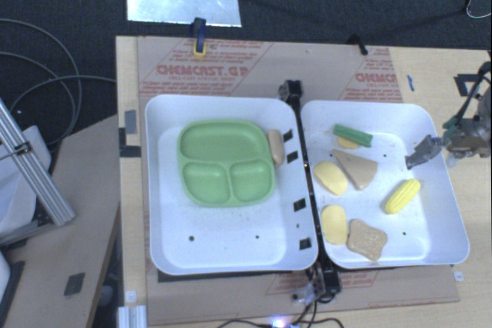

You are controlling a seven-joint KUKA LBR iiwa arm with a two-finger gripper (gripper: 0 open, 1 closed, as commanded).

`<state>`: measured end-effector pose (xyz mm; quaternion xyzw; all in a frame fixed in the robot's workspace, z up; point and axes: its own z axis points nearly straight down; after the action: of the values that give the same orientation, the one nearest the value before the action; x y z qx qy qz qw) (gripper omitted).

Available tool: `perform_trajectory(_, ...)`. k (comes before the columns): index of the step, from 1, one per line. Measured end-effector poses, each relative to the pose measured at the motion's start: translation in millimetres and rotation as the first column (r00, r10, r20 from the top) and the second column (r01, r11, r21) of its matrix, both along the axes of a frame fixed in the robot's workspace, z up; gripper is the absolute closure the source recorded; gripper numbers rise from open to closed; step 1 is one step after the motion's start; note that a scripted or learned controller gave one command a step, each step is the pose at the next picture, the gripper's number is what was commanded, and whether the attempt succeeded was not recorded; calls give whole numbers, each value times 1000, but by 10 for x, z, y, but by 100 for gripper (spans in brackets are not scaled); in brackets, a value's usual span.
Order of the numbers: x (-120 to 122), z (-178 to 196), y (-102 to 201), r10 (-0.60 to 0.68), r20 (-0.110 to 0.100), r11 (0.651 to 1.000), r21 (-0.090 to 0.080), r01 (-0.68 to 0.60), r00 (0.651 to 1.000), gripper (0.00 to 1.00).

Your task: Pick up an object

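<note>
the corn cob (403, 196) is what i'd go for: it lies in the right bin (453, 230) just down and left of my claw (423, 152), with its long axis slanting from lower left to upper right, so its upper tip points roughly back at me. my claw hangs over that bin's right rim with nothing in it, and honestly i can't tell if it's spread or closed. left of the corn are the tan wedge (358, 168) and yellow oval piece (331, 177), with the toast slice (366, 240) below-left, all farther off.
</note>
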<state>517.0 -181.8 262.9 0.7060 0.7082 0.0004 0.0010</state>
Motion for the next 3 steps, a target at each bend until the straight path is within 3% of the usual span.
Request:
perform_trajectory(1,549,-1612,678,-1,14,1000,-3,1,1000,0)
perform_trajectory(2,1067,-1391,-188,-5,9,1000,-6,5,1000,0)
perform_trajectory(3,-185,-1777,-266,-7,-3,1000,1,7,1000,0)
